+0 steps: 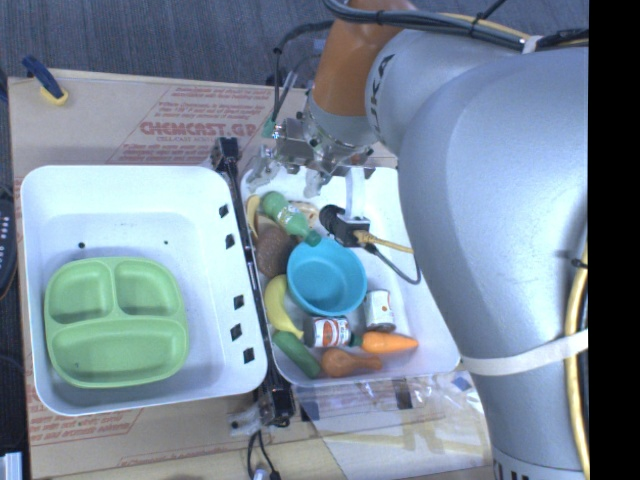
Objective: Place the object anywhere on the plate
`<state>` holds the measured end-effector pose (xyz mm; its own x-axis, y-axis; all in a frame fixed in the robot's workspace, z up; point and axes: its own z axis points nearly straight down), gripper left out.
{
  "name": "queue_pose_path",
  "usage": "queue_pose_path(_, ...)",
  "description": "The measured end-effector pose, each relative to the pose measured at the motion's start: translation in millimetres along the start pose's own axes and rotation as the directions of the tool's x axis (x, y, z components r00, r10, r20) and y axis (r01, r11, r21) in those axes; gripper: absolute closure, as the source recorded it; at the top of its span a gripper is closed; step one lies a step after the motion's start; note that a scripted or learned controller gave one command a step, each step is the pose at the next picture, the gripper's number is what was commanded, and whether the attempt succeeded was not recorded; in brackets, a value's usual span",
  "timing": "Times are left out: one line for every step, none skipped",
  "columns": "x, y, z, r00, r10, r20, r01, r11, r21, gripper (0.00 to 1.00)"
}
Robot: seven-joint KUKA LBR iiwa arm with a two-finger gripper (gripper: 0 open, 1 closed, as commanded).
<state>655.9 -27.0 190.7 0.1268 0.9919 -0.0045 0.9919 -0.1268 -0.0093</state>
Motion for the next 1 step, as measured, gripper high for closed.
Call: queue_pose_path(-81.8, 9.8, 86.9, 0.996, -0.094, -0.002, 0.094, 0.996, 0.002, 0.0)
